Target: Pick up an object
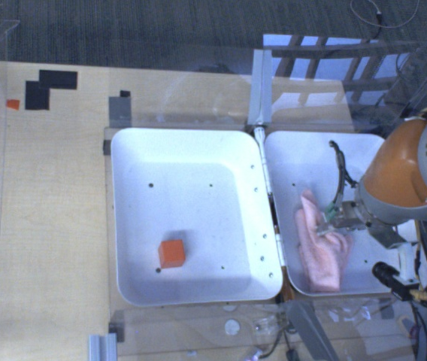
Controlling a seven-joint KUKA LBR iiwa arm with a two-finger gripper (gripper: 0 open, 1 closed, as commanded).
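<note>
A pink cloth [317, 248] lies crumpled in the right bin [304, 160], stretching from mid-bin toward the front wall. My gripper [332, 224] is low over the cloth's upper right part, touching or nearly touching it. An orange block [172, 253] rests in the left bin [183, 156], toward its front left. The arm's orange band [398, 171] hangs over the right bin's right side.
A metal divider [261, 96] runs back from the seam between the bins. Black and orange markers [44, 89] sit on the wooden bench at far left. Cables and a frame crowd the back right.
</note>
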